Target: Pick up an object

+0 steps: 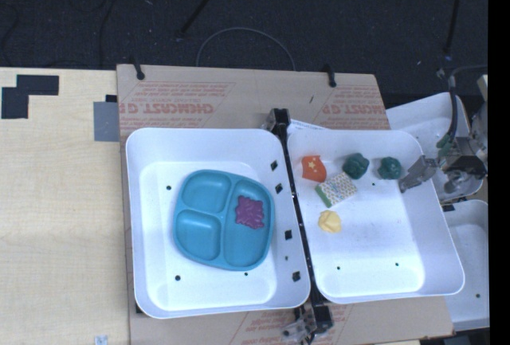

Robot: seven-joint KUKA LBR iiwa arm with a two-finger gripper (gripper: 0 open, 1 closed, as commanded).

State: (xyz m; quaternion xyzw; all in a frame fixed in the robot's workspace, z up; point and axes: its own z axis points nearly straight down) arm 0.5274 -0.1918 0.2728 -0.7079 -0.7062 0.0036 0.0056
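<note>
I see even, bright overhead light on the bins (215, 303), whites nearly blown out beside the tray (221, 218). Shadows stay faint; the floor above the bins is dark, the picture slightly soft.

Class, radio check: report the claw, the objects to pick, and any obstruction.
Claw at right bin's right edge, holding nothing seen. Nearest: dark green object, then a second. Nothing between.

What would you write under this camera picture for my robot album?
Gripper at the right bin's edge; blue plate with purple thing in the left bin.
</note>
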